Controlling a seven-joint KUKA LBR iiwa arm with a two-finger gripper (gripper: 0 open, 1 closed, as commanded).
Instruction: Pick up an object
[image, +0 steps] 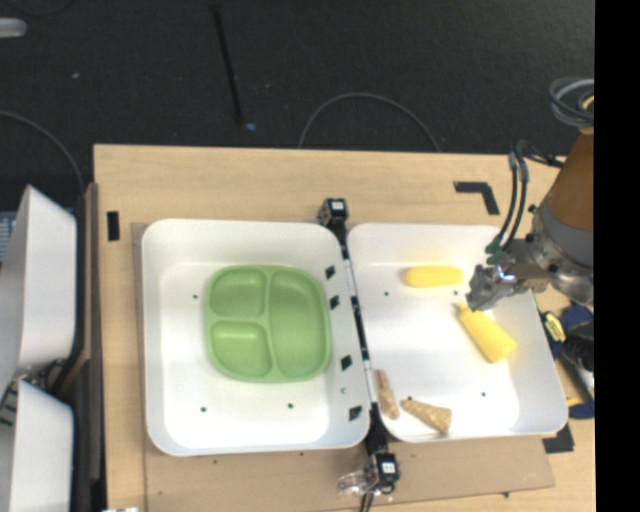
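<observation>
Two yellow pieces lie in the right bin (520, 415): a short yellow one (433, 276) near the back and a longer yellow block (487, 333) lying slantwise toward the right. My gripper (486, 290) hangs over the right bin between the two, just above the upper end of the longer block. A tan cone-shaped piece (427, 414) and a thin brown stick (385, 395) rest at the bin's front left.
The left bin (170, 400) holds a green divided plate (268, 322). A ridge with black clips (350, 330) separates the bins. Cables and the arm's orange band (575, 190) crowd the right side of the bench.
</observation>
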